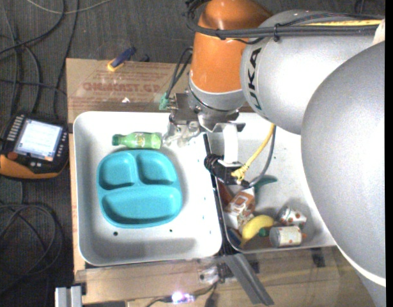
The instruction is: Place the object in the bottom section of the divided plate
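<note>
In the left bin [84,235], the blue divided plate [140,188] lies flat, its bottom section bare. A green bottle [137,139] lies on its side just above the plate. The jaws [177,132] sit at the bottle's right end; their grip I cannot tell. A banana [256,226] lies in the right bin [311,238].

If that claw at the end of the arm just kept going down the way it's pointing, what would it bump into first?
Probably the green bottle lying right beside the gripper, or the white bin floor next to it. Depth is hard to judge from this slanted view.
</note>
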`<state>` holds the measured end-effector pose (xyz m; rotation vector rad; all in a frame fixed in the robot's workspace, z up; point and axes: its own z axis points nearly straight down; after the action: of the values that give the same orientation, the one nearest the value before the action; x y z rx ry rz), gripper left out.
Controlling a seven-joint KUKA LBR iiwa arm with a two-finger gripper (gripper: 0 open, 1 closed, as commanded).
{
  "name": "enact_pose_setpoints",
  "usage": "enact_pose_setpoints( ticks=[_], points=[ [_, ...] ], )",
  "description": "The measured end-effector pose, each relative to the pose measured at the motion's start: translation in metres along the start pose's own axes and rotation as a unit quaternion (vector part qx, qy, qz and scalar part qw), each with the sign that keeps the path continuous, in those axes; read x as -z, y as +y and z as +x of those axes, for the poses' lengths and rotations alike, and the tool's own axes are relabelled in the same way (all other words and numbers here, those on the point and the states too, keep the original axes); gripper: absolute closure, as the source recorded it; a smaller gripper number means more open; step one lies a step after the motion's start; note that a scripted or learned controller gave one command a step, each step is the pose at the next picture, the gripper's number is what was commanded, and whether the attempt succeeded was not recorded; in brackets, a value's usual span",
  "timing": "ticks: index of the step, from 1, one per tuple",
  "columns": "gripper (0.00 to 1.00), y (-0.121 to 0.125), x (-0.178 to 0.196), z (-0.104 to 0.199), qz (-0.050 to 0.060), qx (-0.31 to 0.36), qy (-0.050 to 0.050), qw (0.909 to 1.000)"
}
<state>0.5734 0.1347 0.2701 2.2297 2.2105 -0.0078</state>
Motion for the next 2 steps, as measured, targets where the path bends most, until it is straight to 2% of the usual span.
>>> enact_pose_setpoints(
  ticks=[1, 2],
  points=[
    [1.0, -0.044, -0.139, 0.002, 0.002, 0.065, 0.002, 0.9979],
    [1.0, -0.074, -0.054, 0.043, 0.001, 0.01, 0.001, 1.0]
  ],
)
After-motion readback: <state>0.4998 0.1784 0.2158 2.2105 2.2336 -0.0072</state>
